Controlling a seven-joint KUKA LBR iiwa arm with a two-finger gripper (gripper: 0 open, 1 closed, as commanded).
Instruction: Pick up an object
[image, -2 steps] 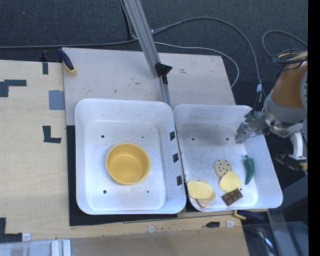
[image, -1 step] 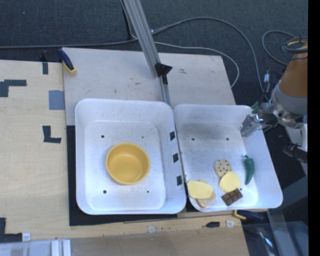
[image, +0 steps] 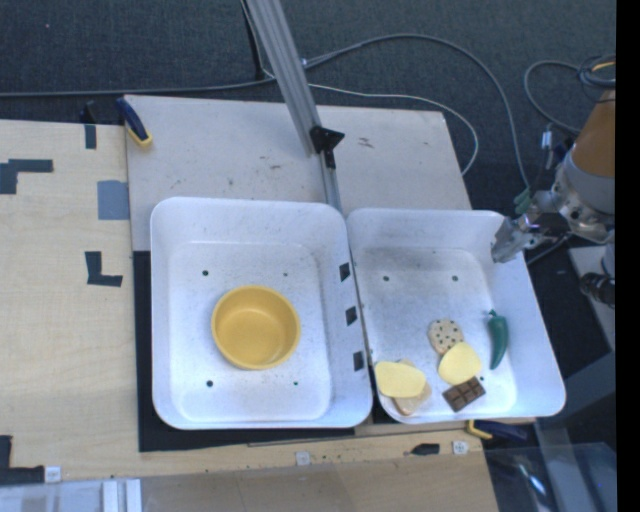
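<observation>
1. The brown block (image: 463, 394) lay nearest, at the front wall of the right bin (image: 530, 300). It was flat, dark and rectangular, ribbed like a chocolate bar. One end touched or slipped under the oval slice (image: 460, 362).
2. The round slice (image: 400, 379) rested on a tan piece (image: 410, 405) in the front left corner of the same bin. Both yellow slices looked smooth, thin and matte, probably moulded toy food. Thin flat parts like these would likely offer little edge for a pinch.
3. The cookie (image: 445, 334) lay flat just behind the oval slice, touching it. It was a tan disc with dark specks.
4. The pepper (image: 497, 338) lay beside the right wall, its stem pointing away. It was green, glossy, tapered and slightly curved. It stood clear of the cluster and was judged the easiest candidate to pick up.
5. The bowl (image: 256, 326) sat upright and alone in the left bin (image: 180, 230). It was yellow, round, smooth plastic, mouth up. Its thin rim was probably graspable.
6. Both bins were shallow white trays with rounded corners and speckled floors. Their walls kept loose parts inside.
7. The gripper (image: 515, 238) hung over the far right rim of the right bin, well apart from every object. It held nothing. Whether it was spread or closed could not be told.
8. The task was judged not yet begun: all candidates lay on the bin floors.
</observation>
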